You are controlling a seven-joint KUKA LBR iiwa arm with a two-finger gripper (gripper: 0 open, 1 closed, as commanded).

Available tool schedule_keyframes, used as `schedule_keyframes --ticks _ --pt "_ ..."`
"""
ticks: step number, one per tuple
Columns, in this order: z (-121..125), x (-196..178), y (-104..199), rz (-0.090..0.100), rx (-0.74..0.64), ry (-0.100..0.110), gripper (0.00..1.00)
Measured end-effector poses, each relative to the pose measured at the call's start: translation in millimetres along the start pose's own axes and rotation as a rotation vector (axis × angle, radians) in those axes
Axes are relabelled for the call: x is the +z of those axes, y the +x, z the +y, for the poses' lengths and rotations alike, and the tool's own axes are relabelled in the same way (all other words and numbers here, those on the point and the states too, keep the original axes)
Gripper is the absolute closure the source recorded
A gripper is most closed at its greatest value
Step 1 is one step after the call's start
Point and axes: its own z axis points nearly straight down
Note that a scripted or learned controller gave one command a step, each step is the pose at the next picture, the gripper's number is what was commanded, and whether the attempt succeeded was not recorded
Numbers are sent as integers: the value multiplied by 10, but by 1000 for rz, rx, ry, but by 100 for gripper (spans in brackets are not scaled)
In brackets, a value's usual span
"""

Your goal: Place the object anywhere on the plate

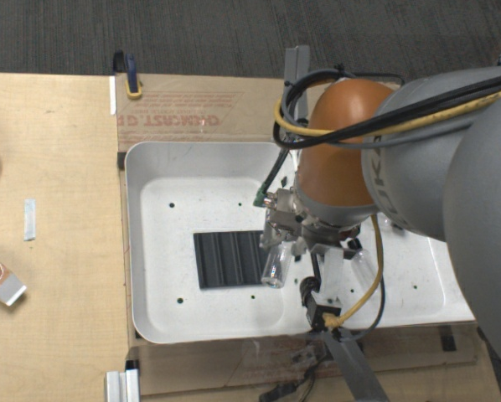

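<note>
A black ribbed plate (227,260) lay in the white bin (154,224); the arm (435,166) was grey, banded orange.

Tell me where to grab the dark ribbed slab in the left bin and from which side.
Come from straight above: the dark ribbed slab lies flat on the bin floor, so no side is open underneath. Pinch across its near and far edges, probably toward its left half, since the gripper hangs over its right end.
</note>
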Motion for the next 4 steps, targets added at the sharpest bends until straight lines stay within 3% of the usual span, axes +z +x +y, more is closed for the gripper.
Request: schedule_keyframes --ticks 1,2,3,4 --pt "33 541 -137 1 -104 -1 100" --pt "67 -529 -253 1 -183 -4 100" --pt "-53 -371 252 0 -689 -3 100" --pt "-36 -416 205 0 -801 -5 100"
